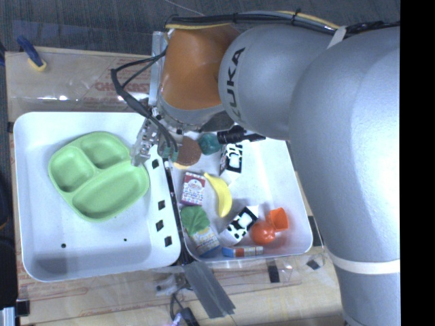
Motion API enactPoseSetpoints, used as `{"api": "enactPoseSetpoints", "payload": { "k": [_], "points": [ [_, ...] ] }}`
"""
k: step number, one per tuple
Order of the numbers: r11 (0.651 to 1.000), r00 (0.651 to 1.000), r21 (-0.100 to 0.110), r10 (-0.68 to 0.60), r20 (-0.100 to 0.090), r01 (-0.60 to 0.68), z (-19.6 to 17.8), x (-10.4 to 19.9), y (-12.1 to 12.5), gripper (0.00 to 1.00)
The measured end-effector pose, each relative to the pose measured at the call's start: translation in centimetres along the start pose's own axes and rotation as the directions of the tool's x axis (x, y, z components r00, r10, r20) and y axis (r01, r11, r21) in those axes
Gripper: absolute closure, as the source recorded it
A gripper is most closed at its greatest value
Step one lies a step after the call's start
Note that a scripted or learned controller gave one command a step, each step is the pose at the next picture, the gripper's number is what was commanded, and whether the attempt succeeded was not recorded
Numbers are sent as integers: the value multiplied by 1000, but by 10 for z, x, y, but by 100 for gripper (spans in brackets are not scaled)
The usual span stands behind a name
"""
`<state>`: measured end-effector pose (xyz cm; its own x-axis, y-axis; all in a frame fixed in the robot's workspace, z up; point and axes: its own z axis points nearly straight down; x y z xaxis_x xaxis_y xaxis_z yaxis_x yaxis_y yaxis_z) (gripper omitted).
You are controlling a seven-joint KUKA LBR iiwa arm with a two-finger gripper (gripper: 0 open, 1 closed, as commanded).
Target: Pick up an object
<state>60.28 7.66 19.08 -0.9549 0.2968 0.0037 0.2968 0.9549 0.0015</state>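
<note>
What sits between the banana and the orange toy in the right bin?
In the camera view, a black-and-white patterned block lies between the banana and the orange toy, just below the banana's lower end and close against the toy's left side.

- a robot lab or test bench, not a home.
- a big grey arm [319, 114] with an orange band fills the right and far side, cables [129, 80] trailing off it.
- two white bins [27, 182] sit side by side on a wooden bench [75, 66].
- the left bin holds a green divided plate [98, 175]; the right holds toy food such as a banana [221, 194] and black-and-white marker blocks [241, 223].
</note>
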Motion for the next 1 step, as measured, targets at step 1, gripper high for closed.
{"api": "enactPoseSetpoints", "payload": {
  "k": [1],
  "points": [
    [982, 982, 3, 190, 1, -190, 8, 38, 46, 100]
  ]
}}
